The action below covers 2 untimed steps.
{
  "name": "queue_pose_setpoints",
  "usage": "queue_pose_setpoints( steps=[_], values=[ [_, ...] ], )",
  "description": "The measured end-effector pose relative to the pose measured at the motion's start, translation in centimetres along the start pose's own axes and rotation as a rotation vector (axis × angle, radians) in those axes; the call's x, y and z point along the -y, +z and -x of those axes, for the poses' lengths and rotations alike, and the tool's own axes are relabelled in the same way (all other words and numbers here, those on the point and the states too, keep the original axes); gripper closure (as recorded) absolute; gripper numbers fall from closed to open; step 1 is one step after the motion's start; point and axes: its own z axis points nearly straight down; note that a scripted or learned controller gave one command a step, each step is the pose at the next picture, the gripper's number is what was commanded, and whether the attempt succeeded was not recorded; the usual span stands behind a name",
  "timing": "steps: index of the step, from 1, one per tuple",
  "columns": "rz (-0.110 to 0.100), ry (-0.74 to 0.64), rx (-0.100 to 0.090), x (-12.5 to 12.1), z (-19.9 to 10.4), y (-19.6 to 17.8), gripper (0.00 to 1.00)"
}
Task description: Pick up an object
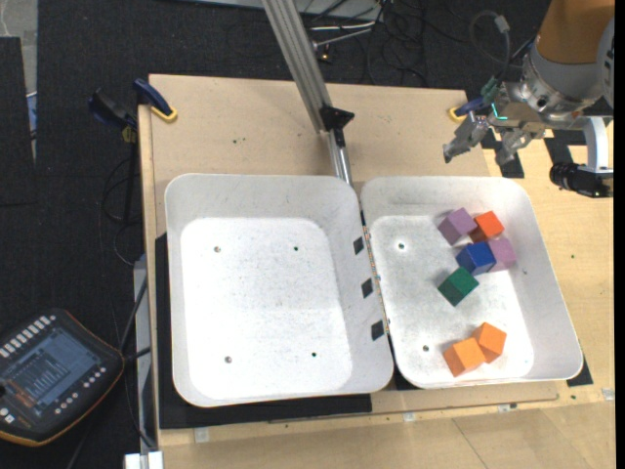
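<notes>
The gripper (pixel 485 145), fingers apart and empty, hangs beyond the right bin (pixel 547 262); below it, the purple cube (pixel 455 226) touches the orange cube (pixel 487 226), so a descent may nudge both.

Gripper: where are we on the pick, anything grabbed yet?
Done: nothing yet. All seven blocks sit in the right bin, including the green block and blue block. In hand: nothing; the gripper is open, above the bench beyond the bin's far rim. Left: move over a block, descend, close, lift.
</notes>
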Motion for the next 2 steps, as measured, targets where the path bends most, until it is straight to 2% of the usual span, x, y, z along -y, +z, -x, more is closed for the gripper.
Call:
queue_pose_setpoints(
  steps=[1, 2],
  values=[
    [0.000, 0.000, 0.000, 0.0, 0.0, 0.0, 0.00],
    [-0.004, 0.000, -0.001, -0.2, -0.6, 4.5, 0.00]
  ],
)
